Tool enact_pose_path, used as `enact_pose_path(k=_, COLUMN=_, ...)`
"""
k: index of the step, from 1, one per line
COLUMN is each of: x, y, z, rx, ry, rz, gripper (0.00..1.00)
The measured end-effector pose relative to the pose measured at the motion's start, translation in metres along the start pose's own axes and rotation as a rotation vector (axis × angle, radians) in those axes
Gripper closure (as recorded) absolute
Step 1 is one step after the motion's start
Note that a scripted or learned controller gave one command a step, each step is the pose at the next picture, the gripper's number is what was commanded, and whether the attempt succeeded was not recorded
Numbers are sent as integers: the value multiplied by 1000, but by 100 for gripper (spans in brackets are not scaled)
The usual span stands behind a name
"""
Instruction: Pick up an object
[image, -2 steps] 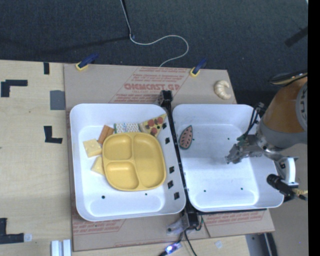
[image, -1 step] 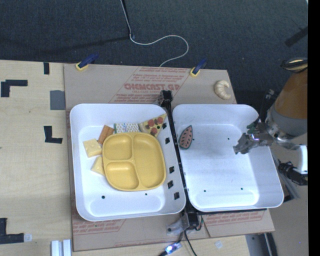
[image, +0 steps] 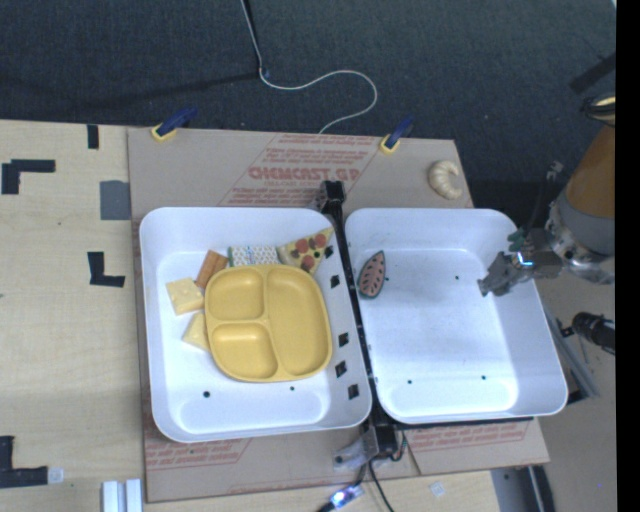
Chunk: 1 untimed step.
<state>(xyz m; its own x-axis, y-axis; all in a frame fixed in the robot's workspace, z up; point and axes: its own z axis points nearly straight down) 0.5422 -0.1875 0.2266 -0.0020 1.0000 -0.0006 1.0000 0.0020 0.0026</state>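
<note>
Yellow plastic fills the left bin (image: 160, 400): a three-part divided plate (image: 268, 322) lies at centre, with crackers (image: 186, 296) at its 9 o'clock and small printed pieces (image: 300, 250) at 12. Across the divider, a brown oval object (image: 371, 274) rests at 9 o'clock in the right bin (image: 450, 395). At 3 o'clock the gripper (image: 498, 282) hovers, jaw position impossible to judge.
</note>
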Motion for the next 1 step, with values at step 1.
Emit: enact_pose_path(k=1, x=42, y=25, z=8, rx=4, ry=2, rz=-4, gripper=100)
